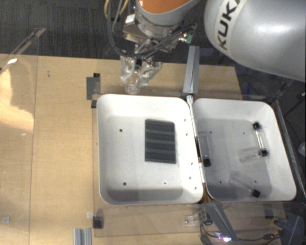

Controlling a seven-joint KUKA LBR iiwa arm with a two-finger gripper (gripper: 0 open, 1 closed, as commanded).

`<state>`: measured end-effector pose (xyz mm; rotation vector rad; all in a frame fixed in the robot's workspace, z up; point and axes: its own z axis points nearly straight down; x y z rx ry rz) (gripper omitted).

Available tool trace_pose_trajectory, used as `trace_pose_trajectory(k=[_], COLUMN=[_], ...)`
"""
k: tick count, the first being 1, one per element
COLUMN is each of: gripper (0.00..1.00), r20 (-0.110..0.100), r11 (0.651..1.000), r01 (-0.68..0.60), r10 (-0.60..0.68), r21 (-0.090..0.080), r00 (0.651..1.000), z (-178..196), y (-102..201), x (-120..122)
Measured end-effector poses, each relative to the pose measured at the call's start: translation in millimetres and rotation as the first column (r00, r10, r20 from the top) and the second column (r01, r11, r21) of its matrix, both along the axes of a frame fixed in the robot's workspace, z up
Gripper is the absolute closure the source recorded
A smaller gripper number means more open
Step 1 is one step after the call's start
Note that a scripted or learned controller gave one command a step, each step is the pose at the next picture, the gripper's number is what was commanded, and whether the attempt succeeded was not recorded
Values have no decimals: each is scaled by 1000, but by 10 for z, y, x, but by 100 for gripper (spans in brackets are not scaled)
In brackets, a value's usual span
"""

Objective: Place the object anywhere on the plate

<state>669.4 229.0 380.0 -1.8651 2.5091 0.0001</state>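
A dark grey ridged plate (160,141) lies flat in the middle of the left bin (110,158). Several clear tubes with black caps lie in the right bin (282,158): one tube (205,149) by its left wall, another tube (258,139) at the right, a third tube (243,183) near the front. My gripper (135,75) hangs at the top of the view, just beyond the left bin's far rim, over the wooden bench. It is up and to the left of the plate. Its tips look translucent, and I cannot make out anything held there.
The grey arm (253,28) fills the top right corner, with the orange band (162,5) above the wrist. A grey post (191,69) stands behind the gap between the bins. A small black block (93,86) sits at the left bin's far left corner.
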Motion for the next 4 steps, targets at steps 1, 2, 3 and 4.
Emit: trace_pose_trajectory(k=[1, 2, 3, 4], gripper=[100, 100, 100, 100], r20=[-7, -12, -15, -13], r11=[893, 463, 172, 390], r01=[449, 886, 985, 921], r10=[-449, -886, -985, -921], r21=[0, 1, 0, 0], r00=[893, 463, 172, 390], z=[-559, -463, -597, -1464], y=[-111, -32, 68, 76], x=[1, -75, 0, -284])
